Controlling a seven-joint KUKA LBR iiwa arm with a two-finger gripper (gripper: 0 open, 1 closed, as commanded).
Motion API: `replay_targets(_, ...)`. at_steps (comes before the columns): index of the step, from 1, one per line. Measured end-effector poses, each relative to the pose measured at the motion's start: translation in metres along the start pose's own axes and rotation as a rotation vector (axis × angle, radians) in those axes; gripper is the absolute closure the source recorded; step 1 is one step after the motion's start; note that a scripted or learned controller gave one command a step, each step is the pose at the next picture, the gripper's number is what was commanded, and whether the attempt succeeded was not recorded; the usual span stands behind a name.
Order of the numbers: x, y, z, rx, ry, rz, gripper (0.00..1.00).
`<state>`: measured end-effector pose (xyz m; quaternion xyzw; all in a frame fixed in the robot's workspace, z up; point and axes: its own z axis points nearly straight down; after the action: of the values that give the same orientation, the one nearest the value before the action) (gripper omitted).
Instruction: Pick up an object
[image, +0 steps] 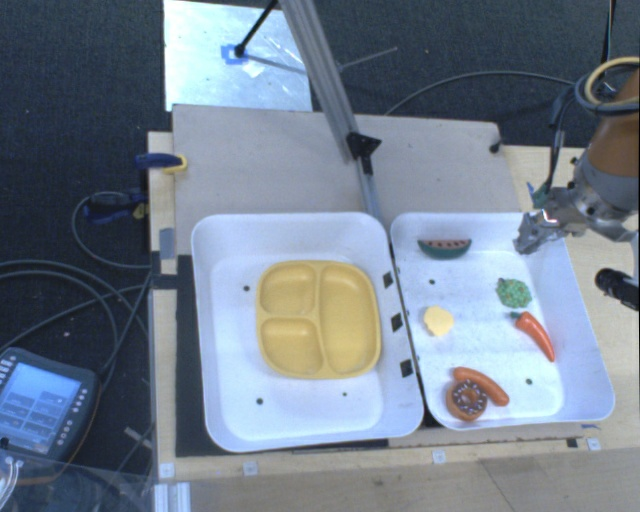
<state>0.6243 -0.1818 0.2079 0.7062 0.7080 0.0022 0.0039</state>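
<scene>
The right bin (590, 345) holds a watermelon slice (444, 246), a green broccoli piece (514, 293), an orange carrot (536, 334), a pale yellow chunk (438, 321), a sausage (480, 385) and a chocolate doughnut (467, 401). My gripper (530, 238) hangs over the bin's far right corner, to the right of the watermelon slice and above the broccoli. Nothing shows between its fingers.
The left bin (225, 330) carries a yellow three-compartment plate (319, 318). A slanted metal pole (330, 85) crosses the board behind the bins. Cables and a teach pendant (40, 400) lie on the floor at the left.
</scene>
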Motion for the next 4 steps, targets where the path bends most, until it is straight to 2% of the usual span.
replay_targets(1,0.000,0.001,0.005,0.005,0.001,-0.002,1.00)
replay_targets(2,0.046,0.002,0.007,0.007,0.003,-0.007,1.00)
replay_targets(4,0.155,-0.004,-0.025,0.006,0.005,-0.009,1.00)
